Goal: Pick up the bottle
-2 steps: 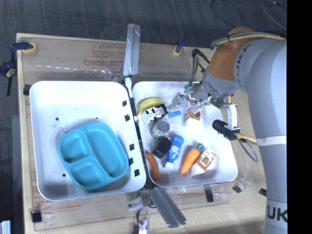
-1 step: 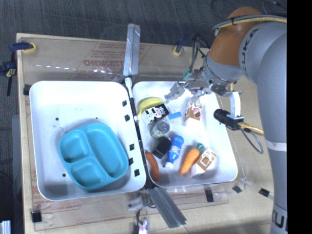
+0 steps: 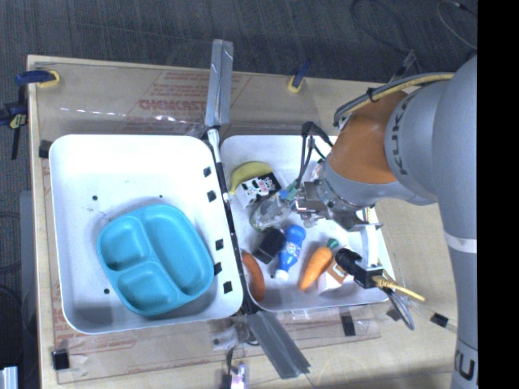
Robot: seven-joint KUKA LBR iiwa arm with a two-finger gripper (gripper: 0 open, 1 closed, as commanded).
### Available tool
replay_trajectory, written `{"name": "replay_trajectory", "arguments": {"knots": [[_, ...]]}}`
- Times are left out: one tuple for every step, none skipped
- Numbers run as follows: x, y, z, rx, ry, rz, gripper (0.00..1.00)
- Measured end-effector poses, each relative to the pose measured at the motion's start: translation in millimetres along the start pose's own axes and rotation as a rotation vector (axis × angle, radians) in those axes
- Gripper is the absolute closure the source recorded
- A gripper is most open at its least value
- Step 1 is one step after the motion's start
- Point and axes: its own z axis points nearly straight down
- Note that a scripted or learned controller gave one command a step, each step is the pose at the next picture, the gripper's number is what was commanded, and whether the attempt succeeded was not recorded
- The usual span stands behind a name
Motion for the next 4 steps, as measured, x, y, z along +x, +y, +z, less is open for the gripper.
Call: {"name": "replay_trajectory", "arguments": {"knots": [[-35.7,-10.4,62.7,-0.003,0.0,0.024,0.0],[-36.0,-10.7,53.5,-0.001,-0.001,0.019,1.0],[13.8,-40.8,-86.8,-0.005,0.0,-0.024,1.0],[-0.8,-54.9,17.8,-0.002,0.0,0.041,1.0]]}}
